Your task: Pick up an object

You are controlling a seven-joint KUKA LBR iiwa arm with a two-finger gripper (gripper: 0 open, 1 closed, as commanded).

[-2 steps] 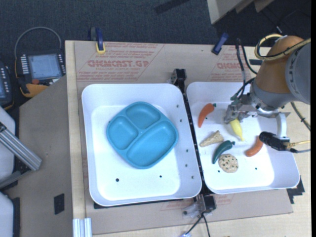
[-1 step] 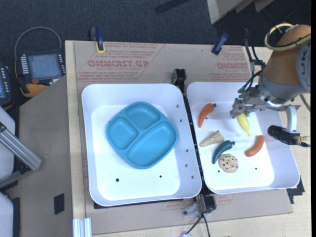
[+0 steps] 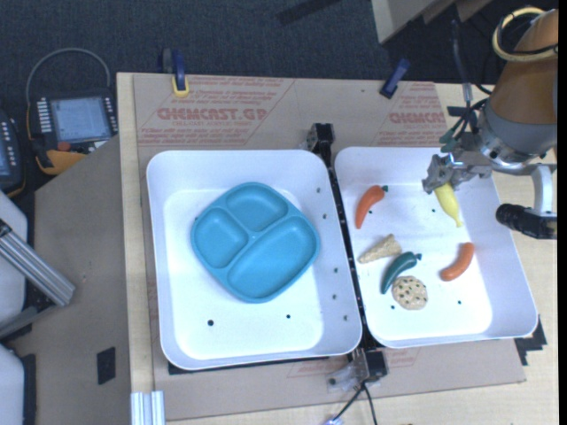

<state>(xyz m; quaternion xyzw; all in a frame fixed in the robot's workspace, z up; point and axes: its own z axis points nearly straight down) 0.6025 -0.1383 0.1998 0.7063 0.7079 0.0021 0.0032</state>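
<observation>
My gripper (image 3: 446, 175) hangs over the back of the right bin (image 3: 505, 317), under the grey wrist and orange band. Directly below it a yellow banana-like piece (image 3: 451, 204) points toward the front; its top end meets the gripper, and whether it is gripped is hidden. Lying loose in the same bin are an orange pepper with a green stem (image 3: 369, 205), a tan wedge (image 3: 379, 249), a green pepper (image 3: 399, 271), a speckled cookie (image 3: 409, 292) and an orange-red sausage (image 3: 457, 261).
The left bin (image 3: 177, 326) holds a blue divided plate (image 3: 255, 240). A black clamp (image 3: 321, 136) sits at the back between the bins. A dark arm part (image 3: 532, 220) lies over the right bin's right rim.
</observation>
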